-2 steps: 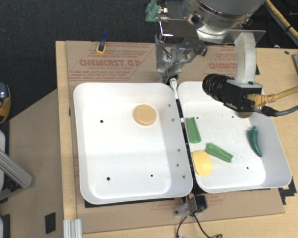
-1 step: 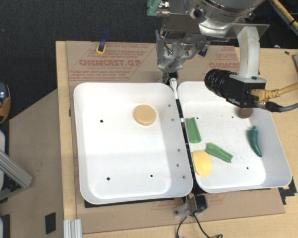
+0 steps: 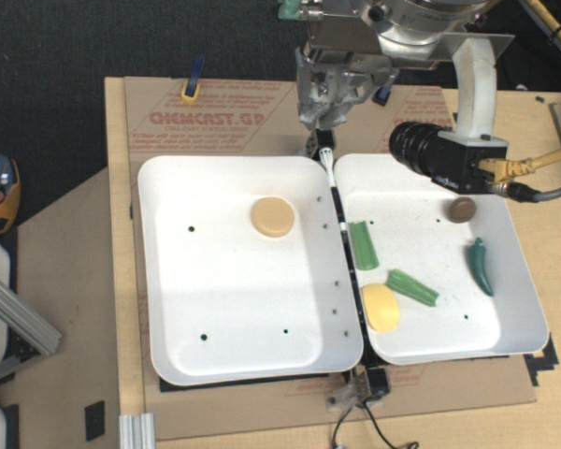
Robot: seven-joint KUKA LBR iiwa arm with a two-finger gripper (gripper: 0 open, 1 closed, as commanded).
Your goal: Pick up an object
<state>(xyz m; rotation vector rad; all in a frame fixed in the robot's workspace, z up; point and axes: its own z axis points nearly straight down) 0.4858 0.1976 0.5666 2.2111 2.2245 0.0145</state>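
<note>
Gripper [image 3: 323, 120] hovers at 12 o'clock above bin divider, finger state unclear; tan disc [image 3: 273, 217] lies in left bin [image 3: 168, 279].

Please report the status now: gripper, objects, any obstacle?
Gripper above bins' far edge, holding nothing. Tan disc alone in left bin. Nothing blocking it.

Left bin [image 3: 168, 279] lies open around one tan disc [image 3: 273, 217]; right bin [image 3: 514, 316] is crowded with a yellow piece [image 3: 381, 309] and green pieces [image 3: 412, 287] at frame's lower right.

Dark speckled floor [image 3: 122, 26] w/ brown cardboard sheet [image 3: 234, 110] on bench, bright overhead light
</note>
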